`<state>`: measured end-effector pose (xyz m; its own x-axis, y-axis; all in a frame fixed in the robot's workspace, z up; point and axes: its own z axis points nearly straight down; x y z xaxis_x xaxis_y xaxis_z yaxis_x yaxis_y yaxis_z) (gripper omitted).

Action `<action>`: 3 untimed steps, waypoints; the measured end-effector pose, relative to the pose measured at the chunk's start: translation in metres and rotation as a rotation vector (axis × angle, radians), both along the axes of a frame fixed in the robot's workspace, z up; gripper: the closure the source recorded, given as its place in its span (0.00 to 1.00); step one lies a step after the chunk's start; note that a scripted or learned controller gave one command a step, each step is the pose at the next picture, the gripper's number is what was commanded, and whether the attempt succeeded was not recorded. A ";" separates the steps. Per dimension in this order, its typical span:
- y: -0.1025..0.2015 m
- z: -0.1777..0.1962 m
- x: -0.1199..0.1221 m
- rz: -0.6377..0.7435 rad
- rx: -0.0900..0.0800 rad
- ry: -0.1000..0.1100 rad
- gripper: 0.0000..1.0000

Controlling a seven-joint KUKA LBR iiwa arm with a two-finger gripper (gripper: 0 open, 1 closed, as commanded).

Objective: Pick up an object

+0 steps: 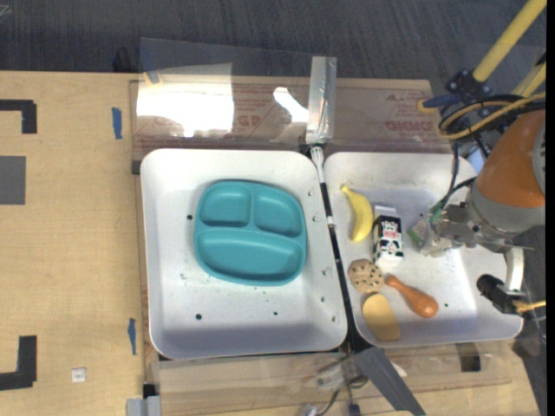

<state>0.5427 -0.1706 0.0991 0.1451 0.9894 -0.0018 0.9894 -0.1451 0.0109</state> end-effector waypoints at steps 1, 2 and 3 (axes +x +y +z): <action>0.000 -0.001 -0.001 0.000 0.001 0.002 0.00; 0.013 -0.012 0.032 -0.083 0.002 0.006 0.00; 0.013 0.000 0.034 -0.081 0.000 0.000 1.00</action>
